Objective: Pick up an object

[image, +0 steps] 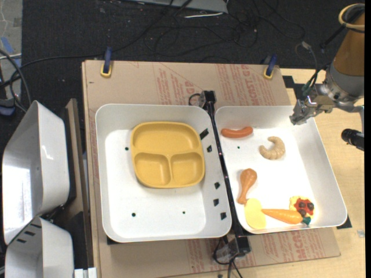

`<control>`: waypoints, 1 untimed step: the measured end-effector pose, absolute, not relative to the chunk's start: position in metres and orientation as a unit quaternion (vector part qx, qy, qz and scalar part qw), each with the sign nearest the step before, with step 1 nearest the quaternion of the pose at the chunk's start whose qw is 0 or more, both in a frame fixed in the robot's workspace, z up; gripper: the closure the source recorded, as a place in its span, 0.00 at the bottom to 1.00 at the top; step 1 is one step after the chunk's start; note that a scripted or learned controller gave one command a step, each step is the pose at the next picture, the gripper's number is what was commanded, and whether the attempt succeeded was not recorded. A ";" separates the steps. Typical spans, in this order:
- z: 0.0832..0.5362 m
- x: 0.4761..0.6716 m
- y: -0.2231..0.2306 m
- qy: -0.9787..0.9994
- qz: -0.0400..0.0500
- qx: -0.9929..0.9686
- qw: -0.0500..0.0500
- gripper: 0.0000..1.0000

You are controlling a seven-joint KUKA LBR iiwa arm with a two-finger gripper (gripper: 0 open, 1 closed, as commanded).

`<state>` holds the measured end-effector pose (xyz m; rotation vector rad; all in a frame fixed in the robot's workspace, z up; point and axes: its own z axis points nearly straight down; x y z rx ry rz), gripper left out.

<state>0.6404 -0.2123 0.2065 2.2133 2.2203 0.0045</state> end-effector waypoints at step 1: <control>0.215 0.641 -0.212 0.708 0.001 0.706 0.002 1.00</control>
